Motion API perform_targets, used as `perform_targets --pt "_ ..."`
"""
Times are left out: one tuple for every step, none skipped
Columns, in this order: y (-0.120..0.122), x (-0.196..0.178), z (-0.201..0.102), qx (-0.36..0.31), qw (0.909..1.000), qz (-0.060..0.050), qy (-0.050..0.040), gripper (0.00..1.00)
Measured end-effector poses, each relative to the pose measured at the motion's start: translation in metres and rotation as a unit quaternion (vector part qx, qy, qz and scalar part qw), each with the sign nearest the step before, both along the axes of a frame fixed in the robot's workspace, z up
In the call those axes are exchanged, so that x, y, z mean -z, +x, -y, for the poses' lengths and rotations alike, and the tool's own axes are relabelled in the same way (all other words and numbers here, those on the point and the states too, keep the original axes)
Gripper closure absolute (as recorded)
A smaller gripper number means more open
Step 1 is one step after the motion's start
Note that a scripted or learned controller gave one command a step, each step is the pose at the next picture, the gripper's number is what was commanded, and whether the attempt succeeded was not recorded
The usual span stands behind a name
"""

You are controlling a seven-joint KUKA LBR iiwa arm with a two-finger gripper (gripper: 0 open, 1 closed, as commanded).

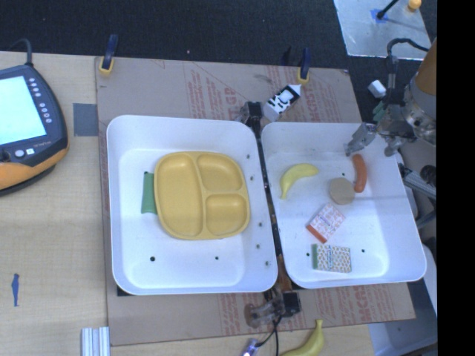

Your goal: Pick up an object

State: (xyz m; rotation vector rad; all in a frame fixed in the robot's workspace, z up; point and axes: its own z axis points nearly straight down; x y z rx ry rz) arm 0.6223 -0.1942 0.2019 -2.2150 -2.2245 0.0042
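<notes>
My gripper (373, 143) hangs over the far edge of the right bin (393, 232), open, its two fingers spread with nothing between them. Just below it lies an orange-red sausage (360, 173), beside a round tan disc (341, 191). Left of those in the same bin is a yellow banana (297, 176). Nearer the front are a red and white packet (326, 222) and a green patterned packet (331, 258).
The left bin (133, 265) holds a yellow divided plate (202, 195) with a green item (148, 193) tucked under its left edge. A control pendant (26, 124) sits on the bench at far left. Another banana (308, 341) lies outside the bins at the front.
</notes>
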Motion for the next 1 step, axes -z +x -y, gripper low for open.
perform_targets --pt "-0.0536 0.0547 -0.0511 -0.001 1.0 0.0 -0.0005 0.0"
